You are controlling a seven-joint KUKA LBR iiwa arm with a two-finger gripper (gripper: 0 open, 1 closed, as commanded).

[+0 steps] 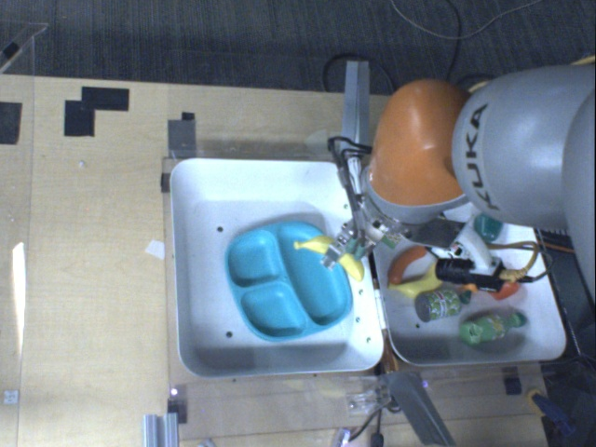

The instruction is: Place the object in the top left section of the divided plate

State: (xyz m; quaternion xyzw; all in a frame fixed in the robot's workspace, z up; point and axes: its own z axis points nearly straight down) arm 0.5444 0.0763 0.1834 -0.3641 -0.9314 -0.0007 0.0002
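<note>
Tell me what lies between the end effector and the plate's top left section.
In the camera view, the end effector hangs at the blue divided plate's right rim by a yellow banana-like object. Bare blue plate, the large section, separates it from the top left section.

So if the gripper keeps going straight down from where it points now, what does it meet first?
Most likely the banana at the gripper tips, then the blue plate's large right section beneath it. Depth is hard to judge from this slanted view.

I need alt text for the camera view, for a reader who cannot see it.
The grey arm's pincer holds a yellow banana over the right edge of a blue divided plate in the left white bin. The right bin holds a green bottle and other small items.
</note>
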